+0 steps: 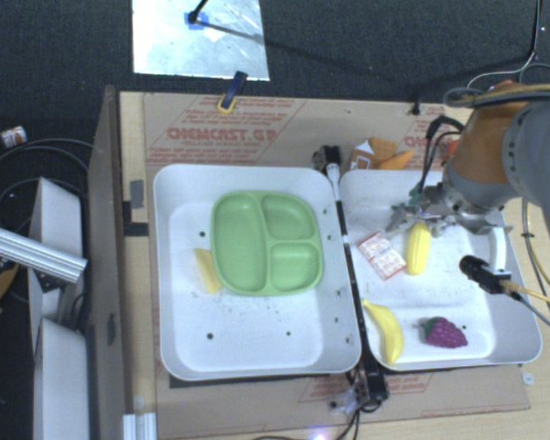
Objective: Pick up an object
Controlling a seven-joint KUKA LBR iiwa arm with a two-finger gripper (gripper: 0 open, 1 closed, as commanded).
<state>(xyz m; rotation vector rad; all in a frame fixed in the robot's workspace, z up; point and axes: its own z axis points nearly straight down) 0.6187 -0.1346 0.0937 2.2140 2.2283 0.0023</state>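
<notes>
A banana (386,330) and purple grapes (445,333) lie at the right bin's (522,337) front, while the gripper (420,216) hovers just above an upright yellow corn cob (418,248), its opening impossible to tell.

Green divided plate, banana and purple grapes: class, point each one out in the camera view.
Green divided plate (266,242): camera view, on its central ridge, left bin.
Banana (386,328): camera view, mid-body, right bin's near edge.
Purple grapes (445,334): camera view, centre of the bunch.
</notes>
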